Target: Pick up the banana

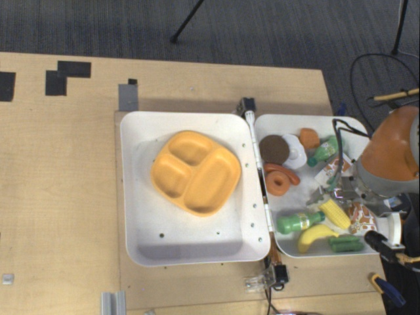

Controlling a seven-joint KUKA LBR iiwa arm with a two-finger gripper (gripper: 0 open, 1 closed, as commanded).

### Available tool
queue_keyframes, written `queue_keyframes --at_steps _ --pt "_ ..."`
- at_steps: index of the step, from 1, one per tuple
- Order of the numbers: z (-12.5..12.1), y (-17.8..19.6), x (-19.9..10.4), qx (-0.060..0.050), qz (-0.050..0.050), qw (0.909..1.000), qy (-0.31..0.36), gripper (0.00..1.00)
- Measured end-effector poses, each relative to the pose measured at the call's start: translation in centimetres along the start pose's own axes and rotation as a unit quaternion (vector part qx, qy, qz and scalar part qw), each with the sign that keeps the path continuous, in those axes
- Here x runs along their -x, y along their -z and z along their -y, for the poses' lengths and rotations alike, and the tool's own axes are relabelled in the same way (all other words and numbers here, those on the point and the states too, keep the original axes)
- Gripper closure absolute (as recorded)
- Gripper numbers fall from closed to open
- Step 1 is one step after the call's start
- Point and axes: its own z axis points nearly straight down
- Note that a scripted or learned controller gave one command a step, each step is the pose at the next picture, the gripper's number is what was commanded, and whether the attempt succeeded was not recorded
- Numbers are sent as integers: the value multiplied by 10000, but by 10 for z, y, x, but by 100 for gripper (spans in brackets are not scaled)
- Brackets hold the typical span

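Where the bench bears two shallow white bins side by side, the left bin is occupied by an orange divided plate with three compartments, set roughly at its middle. The right bin is crowded with toy food. The banana is seen near the front wall of that bin, lying flat, its curve opening upward in the view. Just beside it on the left a green bottle-shaped item is laid, and just to its right a small dark green piece is placed. A yellow corn cob is tilted directly above the banana, close to it. Farther back, a pink-orange ring like a doughnut, a dark brown round piece, a small orange item and a green can-like item are scattered.

The arm is reached in from the right, its orange band being held over the bin's right side. The gripper is positioned low above the corn cob, behind the banana and apart from it. How far the claw is spread cannot be told, and nothing can be made out in its grasp.
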Motion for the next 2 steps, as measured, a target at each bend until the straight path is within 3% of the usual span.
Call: queue_keyframes --at_steps 1,2 --pt "-1 9 0 7 4 10000 5 100" --pt "8 91 -79 3 7 9870 1610 100"
